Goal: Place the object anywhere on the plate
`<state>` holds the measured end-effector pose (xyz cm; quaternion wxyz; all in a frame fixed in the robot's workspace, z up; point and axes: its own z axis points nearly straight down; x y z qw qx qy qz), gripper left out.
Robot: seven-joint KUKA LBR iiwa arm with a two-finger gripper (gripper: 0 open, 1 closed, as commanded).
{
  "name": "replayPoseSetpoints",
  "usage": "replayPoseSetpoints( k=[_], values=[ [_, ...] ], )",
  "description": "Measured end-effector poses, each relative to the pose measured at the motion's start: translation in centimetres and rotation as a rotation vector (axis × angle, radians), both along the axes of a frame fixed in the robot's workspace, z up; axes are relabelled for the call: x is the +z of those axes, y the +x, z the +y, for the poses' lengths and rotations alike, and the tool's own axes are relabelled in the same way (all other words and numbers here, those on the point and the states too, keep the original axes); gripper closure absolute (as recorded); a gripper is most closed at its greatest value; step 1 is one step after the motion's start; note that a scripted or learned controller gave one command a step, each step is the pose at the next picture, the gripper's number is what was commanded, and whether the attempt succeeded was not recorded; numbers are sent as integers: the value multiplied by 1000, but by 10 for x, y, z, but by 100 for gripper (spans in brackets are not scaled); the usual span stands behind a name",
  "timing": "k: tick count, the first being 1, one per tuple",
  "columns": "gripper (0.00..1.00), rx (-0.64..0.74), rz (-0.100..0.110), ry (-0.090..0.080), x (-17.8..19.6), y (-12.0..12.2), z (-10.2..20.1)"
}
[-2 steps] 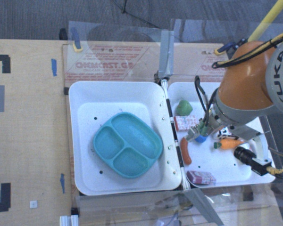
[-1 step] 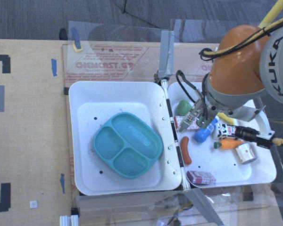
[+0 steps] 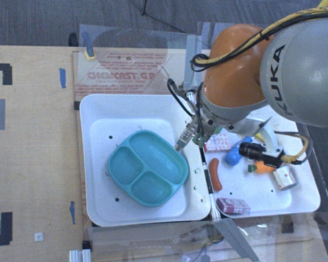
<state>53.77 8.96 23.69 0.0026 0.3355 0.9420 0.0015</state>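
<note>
Claw hangs near the middle of the frame, over the seam where the two white bins meet, just beside the upper right edge of the plate. It is small and shiny and partly under the big arm, so I cannot tell how far open it is or if it has hold of anything. The plate is blue-green with three dips. It lies flat in the left bin, turned at a slant. Open white floor runs round the plate, most of it above and to the left; its lower right edge comes close to the bin's wall. The right bin is more crowded. A red sausage lies just right of the seam, a blue lump sits above it, an orange bit and a white block lie further right, and a dark red box rests at the lower edge. A pink and white packet pokes out from under the arm, partly hidden. The arm covers the upper right of the frame and hides the top of the right bin. The pale wood desk stretches wide on the left. Which small thing is meant for the plate I cannot tell.
</note>
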Motion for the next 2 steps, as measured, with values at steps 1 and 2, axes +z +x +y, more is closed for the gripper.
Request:
replayPoseSetpoints(
  k=[1,2],
  values=[
    [0,0,0,0,0,0,0],
    [0,-234,7,0,-107,-59,18]
  ],
)
